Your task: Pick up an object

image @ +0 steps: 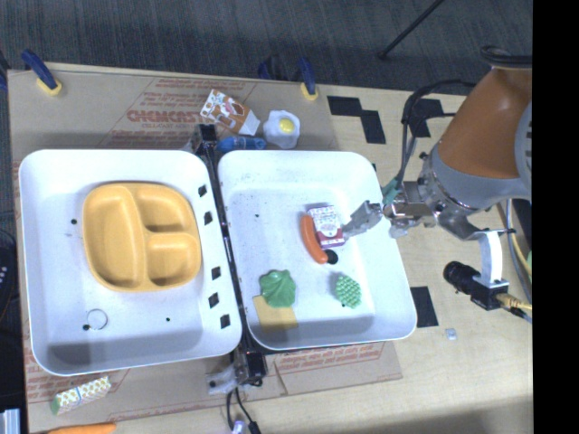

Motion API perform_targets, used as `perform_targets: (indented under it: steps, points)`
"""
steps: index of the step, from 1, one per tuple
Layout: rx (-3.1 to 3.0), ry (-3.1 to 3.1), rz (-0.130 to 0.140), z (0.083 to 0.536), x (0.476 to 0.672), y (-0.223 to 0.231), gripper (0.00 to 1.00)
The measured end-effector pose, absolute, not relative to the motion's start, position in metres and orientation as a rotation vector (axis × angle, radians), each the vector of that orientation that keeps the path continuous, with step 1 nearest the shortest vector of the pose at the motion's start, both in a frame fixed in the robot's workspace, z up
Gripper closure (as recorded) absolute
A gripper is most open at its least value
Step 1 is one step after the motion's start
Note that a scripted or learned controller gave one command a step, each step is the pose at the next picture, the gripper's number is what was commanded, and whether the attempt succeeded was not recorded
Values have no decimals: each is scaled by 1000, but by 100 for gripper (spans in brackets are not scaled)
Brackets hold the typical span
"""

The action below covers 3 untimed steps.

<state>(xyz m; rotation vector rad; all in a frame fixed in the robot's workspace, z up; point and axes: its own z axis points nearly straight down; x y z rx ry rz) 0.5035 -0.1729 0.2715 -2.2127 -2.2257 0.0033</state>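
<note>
Reaching in from the right, I have my hand (355, 220) low over the right bin (384, 283), just beside a small pink-and-white packet (325, 223) that lies against an orange hot-dog toy (314, 240). From this angle I cannot tell how my hand is set, and I see nothing in it. Nearer the front of the same bin lie a green leafy toy (279, 287), a yellow block (275, 316) touching it, and a green knobbly piece (347, 289) set apart from them. The left bin (45, 242) carries a yellow divided tray (142, 235).

I judge this to be the approach, with the grasp not yet made. The packet and hot-dog are the closest candidates, but they touch, so the next move calls for centring over just one of them and coming straight down before closing, or I may nudge both aside.
</note>
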Motion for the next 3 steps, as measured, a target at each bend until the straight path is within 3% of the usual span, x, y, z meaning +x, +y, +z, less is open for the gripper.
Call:
perform_targets:
  steps: [1,2,3]
  points:
    - [-2017,-2402,4,171,565,-197,0]
    - [-1582,-2722,0,97,574,-165,0]
    - [-1487,-2787,-4,97,541,-118,0]
